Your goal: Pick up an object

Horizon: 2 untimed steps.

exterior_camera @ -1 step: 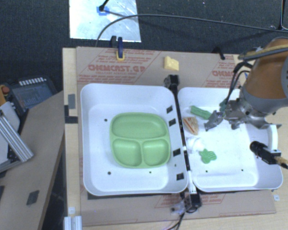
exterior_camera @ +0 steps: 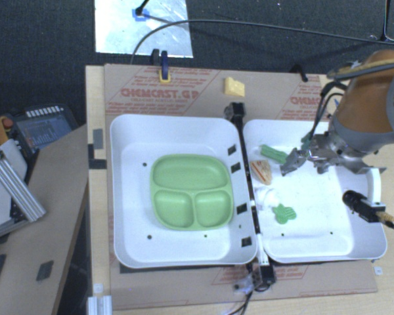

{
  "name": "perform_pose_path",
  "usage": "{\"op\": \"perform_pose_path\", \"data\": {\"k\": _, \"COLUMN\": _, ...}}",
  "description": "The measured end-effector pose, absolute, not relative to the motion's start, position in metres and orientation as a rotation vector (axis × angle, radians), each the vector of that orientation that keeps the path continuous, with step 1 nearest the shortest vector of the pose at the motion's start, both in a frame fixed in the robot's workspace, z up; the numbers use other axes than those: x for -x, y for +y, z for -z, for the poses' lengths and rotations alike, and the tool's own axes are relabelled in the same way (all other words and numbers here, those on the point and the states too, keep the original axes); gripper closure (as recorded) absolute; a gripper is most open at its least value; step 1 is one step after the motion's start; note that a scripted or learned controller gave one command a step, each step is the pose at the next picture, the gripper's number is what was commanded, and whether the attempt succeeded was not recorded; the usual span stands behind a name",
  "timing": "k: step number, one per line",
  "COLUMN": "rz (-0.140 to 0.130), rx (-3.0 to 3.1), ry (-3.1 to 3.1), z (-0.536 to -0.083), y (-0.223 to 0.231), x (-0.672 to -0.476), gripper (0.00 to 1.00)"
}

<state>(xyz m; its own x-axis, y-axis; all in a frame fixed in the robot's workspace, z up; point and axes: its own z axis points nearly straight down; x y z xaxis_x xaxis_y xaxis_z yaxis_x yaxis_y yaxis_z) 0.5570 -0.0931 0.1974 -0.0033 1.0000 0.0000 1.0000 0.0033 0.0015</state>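
Even, diffuse overhead light washes the two shallow white plastic bins (exterior_camera: 184,126) nearly to glare, their walls casting faint shadows. A crinkled silver foil sheet (exterior_camera: 143,20) reflects patchily against dark carpet. The frame is soft and grainy; small items in the right-hand bin are perhaps too blurred to identify.

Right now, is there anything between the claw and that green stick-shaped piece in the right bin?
Nothing visible does. The claw hangs just right of the green stick-shaped piece, with bare white floor of the right bin between them. The tan piece lies below-left of it, off that line.
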Motion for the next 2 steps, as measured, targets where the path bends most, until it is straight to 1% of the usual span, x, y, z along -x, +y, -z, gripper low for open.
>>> {"op": "perform_pose_path", "data": {"k": 1, "rz": 0.002, "rx": -2.221, "ry": 2.226, "z": -0.152, "y": -0.086, "x": -0.56, "gripper": 0.0}}
{"op": "perform_pose_path", "data": {"k": 2, "rz": 0.003, "rx": -2.223, "ry": 2.224, "z": -0.096, "y": -0.084, "x": -0.55, "gripper": 0.0}}
